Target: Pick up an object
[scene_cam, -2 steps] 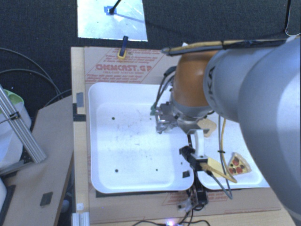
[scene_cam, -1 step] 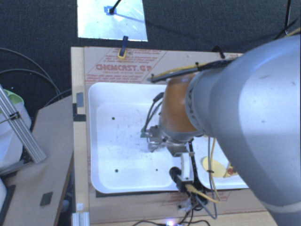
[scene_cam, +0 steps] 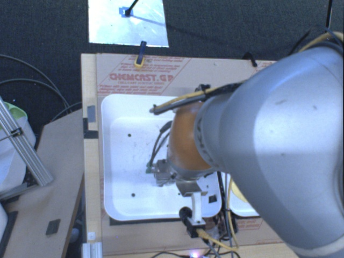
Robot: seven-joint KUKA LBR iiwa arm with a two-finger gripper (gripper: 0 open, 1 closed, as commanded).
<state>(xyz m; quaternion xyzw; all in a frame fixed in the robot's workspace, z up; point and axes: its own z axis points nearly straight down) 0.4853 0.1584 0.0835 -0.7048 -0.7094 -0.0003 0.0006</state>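
Camera view: arm [scene_cam: 279, 144] fills the right of the frame, wrist low over the left white bin [scene_cam: 121, 160] at centre; jaws state cannot be told. No object is discernible in the bin, possibly hidden under the wrist. Judged step: descent or grasp attempt; next calls for a lift to check.

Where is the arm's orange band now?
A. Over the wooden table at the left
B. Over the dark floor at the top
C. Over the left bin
C: the orange band hangs above the white floor of the left bin, near that bin's right side.
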